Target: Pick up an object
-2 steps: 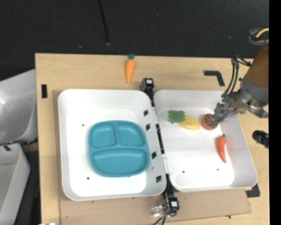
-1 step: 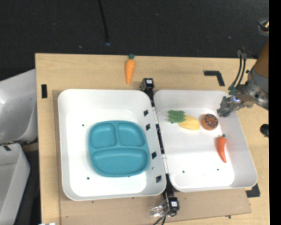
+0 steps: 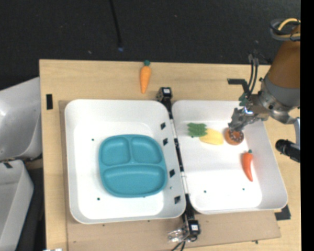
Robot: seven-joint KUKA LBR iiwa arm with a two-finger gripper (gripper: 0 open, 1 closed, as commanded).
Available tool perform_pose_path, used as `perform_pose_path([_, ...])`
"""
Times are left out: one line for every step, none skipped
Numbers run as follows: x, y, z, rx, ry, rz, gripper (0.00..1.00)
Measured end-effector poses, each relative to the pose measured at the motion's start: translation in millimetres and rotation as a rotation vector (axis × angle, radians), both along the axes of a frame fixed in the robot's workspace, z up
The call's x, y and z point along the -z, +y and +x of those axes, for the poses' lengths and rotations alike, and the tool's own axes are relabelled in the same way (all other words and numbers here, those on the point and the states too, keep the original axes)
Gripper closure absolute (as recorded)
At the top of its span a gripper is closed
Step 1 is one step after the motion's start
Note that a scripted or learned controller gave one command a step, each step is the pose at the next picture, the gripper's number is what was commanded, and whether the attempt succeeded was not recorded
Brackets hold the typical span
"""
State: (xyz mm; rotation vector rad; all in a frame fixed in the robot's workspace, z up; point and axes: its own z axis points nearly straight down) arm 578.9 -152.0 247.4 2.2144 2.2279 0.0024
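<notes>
The gripper (image 3: pixel 235 130) hangs over the right bin (image 3: pixel 225 192), in the right of the frame, directly above a small brown disc (image 3: pixel 234 137), presumably lined up for a descent. Whether it is spread or closed cannot be told. The disc lies touching the right end of a yellow fruit (image 3: pixel 212 137) with a green leaf (image 3: pixel 197 129); it is round, with no long axis. A red carrot (image 3: pixel 247 166) lies lower right, long axis near vertical, tip downward. The left bin (image 3: pixel 78 192) holds a blue tray (image 3: pixel 132 165). An orange carrot (image 3: pixel 145 78) rests on the bench (image 3: pixel 94 77), outside both bins.
</notes>
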Motion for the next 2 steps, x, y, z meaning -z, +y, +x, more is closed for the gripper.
perform_pose_path([-0.2, 60.2, -4.8, -0.001, 0.001, 0.0, 1.0])
perform_pose_path([4.5, 115.3, 7.6, -0.001, 0.0, 0.0, 1.0])
